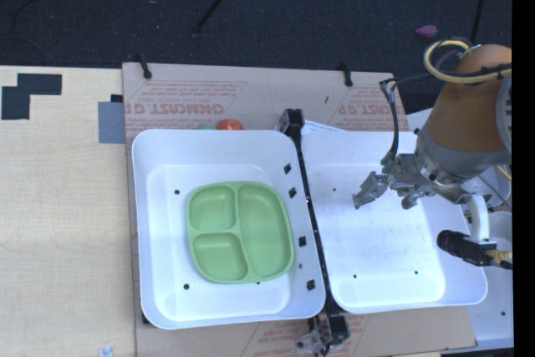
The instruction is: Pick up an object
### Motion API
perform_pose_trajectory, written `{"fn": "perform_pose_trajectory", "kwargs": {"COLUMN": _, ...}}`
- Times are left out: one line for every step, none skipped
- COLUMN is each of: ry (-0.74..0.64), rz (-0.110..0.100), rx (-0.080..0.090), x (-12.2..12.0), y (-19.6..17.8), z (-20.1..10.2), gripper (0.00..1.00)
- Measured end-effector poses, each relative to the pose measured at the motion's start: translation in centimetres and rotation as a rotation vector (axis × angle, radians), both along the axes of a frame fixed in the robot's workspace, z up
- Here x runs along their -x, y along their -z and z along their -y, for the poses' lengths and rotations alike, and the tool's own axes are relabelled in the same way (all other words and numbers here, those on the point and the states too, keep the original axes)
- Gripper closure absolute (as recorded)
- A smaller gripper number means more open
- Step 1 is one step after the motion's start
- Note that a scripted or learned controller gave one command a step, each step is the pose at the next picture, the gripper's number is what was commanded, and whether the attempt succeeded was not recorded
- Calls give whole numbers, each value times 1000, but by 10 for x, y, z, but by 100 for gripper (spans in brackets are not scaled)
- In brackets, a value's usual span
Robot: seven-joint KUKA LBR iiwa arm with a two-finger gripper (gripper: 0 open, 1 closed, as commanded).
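A light green divided plate [240,231] with three compartments lies flat in the middle of the left bin [159,180]. My gripper [386,196] hangs over the upper middle of the right bin [376,263], well to the right of the plate. Its two grey fingers [365,195] stand apart with nothing between them, so the gripper is open. The orange band [468,109] of the arm sits above it at the right.
A small red-orange thing [229,125] and a bit of green [205,127] peek out behind the left bin's far rim. A black divider [303,213] runs between the bins. A black cable [393,121] hangs by the arm.
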State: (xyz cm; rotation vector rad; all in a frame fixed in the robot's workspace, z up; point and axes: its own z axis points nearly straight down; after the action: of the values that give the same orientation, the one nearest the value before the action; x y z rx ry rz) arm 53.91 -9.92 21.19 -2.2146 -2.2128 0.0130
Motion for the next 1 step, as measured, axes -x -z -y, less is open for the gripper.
{"fn": "perform_pose_trajectory", "kwargs": {"ry": -1, "rz": 12, "rx": 2, "x": -3, "y": -6, "z": 0, "gripper": 0}}
